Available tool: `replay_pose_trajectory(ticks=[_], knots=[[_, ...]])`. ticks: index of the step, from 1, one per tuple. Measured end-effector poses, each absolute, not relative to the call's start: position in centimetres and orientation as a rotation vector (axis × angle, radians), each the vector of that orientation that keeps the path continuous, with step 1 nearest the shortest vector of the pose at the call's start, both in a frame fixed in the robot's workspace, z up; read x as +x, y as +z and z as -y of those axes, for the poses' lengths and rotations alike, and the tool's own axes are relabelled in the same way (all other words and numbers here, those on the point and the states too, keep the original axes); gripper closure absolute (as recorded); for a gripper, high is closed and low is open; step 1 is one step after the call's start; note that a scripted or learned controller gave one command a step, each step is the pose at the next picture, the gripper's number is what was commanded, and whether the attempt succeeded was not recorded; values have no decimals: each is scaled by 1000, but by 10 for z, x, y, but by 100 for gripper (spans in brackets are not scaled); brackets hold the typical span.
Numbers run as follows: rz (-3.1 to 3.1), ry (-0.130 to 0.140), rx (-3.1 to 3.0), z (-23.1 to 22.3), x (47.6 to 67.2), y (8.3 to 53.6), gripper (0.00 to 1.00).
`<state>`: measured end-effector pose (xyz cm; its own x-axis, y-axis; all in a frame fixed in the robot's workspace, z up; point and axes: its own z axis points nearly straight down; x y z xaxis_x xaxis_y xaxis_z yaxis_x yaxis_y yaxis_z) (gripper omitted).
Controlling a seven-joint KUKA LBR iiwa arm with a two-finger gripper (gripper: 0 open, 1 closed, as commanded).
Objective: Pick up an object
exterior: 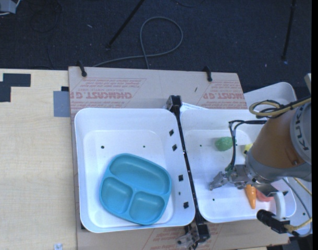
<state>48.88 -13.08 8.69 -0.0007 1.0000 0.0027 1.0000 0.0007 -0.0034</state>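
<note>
My gripper (217, 182) hangs low over the floor of the right bin (211, 212), pointing left, on the grey arm with the orange band (276, 139). A green rounded object (224, 143) lies toward the back of that bin, apart from the gripper. An orange carrot-shaped piece (251, 196) lies just right of the gripper, beside a small red piece (264, 196). A yellow bit (247, 148) peeks out by the arm. I see nothing held at the gripper's tip.
The left bin (88, 124) holds a blue divided tray (135, 188). A black divider (181, 160) runs between the two bins. Cables (263, 107) loop over the arm at the right. Pale bench surface (28, 165) spreads to the left.
</note>
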Motion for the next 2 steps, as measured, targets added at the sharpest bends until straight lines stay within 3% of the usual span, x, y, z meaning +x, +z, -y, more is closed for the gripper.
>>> replay_pose_trajectory(ticks=[1, 2], knots=[[2211, 2, -2226, 133, 488, 99, 100], [2223, -1, -2221, 132, 496, 158, 100]])
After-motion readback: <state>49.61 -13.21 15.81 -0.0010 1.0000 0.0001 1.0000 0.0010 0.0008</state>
